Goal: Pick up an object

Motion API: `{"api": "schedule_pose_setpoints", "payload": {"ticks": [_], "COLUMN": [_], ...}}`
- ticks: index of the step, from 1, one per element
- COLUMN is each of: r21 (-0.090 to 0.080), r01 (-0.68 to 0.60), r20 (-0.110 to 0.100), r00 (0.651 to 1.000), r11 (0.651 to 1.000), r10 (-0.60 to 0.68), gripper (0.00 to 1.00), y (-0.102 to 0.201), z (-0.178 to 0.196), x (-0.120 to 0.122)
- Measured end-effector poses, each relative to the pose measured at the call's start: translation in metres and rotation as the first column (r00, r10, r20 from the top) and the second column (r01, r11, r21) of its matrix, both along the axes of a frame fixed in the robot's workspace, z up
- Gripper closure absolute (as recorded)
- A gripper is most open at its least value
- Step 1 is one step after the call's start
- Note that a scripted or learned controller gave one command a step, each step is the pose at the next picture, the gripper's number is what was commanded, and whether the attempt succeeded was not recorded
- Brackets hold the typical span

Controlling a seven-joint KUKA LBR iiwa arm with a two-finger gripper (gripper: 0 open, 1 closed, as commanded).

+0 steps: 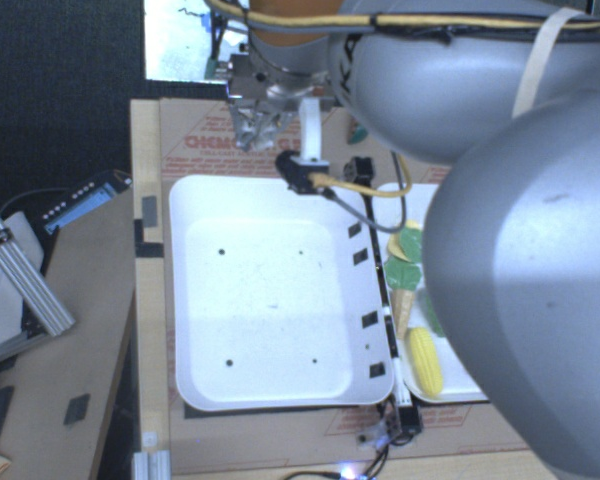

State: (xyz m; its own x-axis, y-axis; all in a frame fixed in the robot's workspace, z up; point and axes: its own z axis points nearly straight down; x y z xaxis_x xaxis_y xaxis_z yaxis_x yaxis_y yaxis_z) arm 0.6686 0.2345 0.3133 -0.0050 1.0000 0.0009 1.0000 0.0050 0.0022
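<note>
Camera view: the grey arm's hand (252, 128) hovers beyond the left white bin (270, 288); whether it is spread cannot be told. A yellow corn cob (424, 360) lies in the right bin (460, 393).

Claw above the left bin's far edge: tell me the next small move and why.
Probably swing the claw toward the right bin. It hangs over the cardboard past the left bin's far rim, away from any object, while the corn cob and green pieces lie in the right bin, partly hidden by the arm.
</note>
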Motion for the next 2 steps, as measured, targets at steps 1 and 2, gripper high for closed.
{"api": "schedule_pose_setpoints", "payload": {"ticks": [1,2], "r21": [-0.001,-0.001], "r01": [-0.001,-0.001], "r20": [0.000,0.000], "r00": [1.000,1.000], "r11": [1.000,1.000], "r10": [0.001,0.001], "gripper": [1.00,1.00], "y": [-0.0001,-0.0001], "z": [0.0071,0.0073], "x": [0.0000,-0.0001]}}
